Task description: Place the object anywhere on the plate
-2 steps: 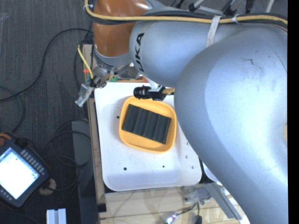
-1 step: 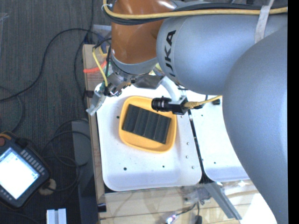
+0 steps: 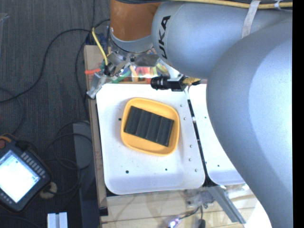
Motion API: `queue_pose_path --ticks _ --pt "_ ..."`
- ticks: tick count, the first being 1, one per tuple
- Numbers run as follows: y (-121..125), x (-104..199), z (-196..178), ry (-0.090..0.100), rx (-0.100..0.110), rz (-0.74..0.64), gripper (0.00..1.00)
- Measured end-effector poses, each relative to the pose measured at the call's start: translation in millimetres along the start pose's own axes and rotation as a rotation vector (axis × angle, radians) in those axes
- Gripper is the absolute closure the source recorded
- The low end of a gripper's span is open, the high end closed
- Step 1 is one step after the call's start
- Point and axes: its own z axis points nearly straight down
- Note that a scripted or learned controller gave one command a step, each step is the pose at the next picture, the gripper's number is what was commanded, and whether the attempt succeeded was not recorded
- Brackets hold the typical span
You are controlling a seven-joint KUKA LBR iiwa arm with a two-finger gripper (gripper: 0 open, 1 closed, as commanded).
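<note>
A yellow plate (image 3: 128, 139) with rounded corners sits in the middle of the left white bin (image 3: 142, 179). On it lies a dark, ridged rectangular object (image 3: 148, 125), flat and slightly turned, covering most of the plate's centre. My gripper (image 3: 121, 68) hangs beyond the far edge of this bin, under the orange band of the wrist, well apart from the plate and the object. Nothing is visible between it and the plate.
The grey arm (image 3: 228, 56) covers the upper right and hides most of the right bin (image 3: 221, 170). A black fitting (image 3: 164, 83) juts out at the left bin's back edge. Cables and a hand-held pendant (image 3: 19, 175) lie on the floor to the left.
</note>
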Motion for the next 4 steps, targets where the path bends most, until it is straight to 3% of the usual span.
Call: queue_pose_path --ticks 1,2,3,4 --pt "-11 -24 34 0.0 0.001 0.014 0.0" --pt "6 -3 12 -0.001 -0.001 -0.05 0.0" --pt "16 3 21 -0.001 -0.001 -0.175 0.0" --pt "23 11 38 -0.001 0.0 -0.203 0.0"
